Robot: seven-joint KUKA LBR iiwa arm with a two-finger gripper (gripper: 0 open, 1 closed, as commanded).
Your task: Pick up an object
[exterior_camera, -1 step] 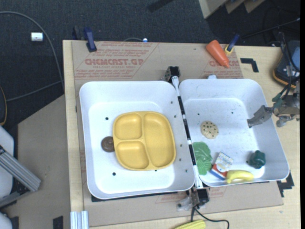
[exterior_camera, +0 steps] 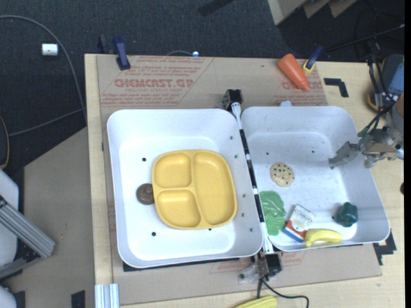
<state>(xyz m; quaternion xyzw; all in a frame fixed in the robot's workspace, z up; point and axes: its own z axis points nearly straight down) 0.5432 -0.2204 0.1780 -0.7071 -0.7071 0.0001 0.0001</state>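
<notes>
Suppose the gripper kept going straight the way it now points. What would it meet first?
The gripper points left and slightly down over the right bin. It would probably meet bare bin floor first, short of the cookie; depth is unclear.

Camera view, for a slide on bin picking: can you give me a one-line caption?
Hand over right bin holding cookie, banana, green toys; yellow tray in left bin.
</notes>
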